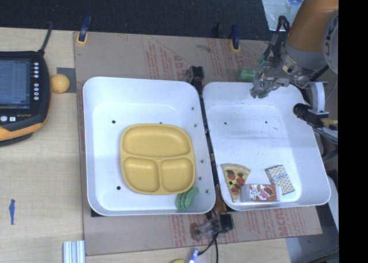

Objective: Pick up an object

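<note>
From the overhead camera, I see the left bin [95,141] holding a yellow divided tray [156,157] with a green toy [187,198] at its 5 o'clock. The right bin [259,135] holds a pizza slice [234,179], snack packet [260,193] and patterned pouch [280,179] at 6 o'clock. My gripper [261,89] hovers at 12 o'clock; I cannot tell its jaws' state.

Grey arm [322,38], orange band

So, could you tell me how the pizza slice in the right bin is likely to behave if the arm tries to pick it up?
The pizza slice lies flat on the bin floor, so the fingers may struggle to get under it. It looks thin and probably light, so a push would likely slide it. It almost touches the packet, which could shift too.
</note>
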Robot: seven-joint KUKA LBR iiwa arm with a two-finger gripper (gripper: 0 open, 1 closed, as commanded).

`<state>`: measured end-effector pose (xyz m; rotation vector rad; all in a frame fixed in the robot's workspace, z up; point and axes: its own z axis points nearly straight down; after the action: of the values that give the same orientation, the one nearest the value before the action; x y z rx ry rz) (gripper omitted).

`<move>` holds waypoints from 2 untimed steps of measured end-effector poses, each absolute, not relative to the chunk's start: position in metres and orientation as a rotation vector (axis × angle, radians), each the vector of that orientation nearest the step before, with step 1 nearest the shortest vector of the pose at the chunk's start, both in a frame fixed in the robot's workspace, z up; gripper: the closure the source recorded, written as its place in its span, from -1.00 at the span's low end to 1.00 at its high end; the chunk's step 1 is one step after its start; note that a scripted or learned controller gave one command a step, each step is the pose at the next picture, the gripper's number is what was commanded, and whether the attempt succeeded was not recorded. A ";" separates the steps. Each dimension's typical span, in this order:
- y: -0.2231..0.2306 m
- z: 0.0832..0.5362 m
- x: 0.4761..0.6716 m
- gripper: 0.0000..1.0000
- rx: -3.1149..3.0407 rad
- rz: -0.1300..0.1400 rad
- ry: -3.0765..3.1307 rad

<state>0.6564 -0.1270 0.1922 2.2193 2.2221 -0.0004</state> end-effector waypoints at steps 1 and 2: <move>-0.113 0.137 0.656 1.00 2.218 -0.007 2.229; -0.048 0.193 0.646 1.00 2.217 -0.001 2.227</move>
<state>0.6457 -0.0483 0.1930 2.2167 2.2268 -0.0009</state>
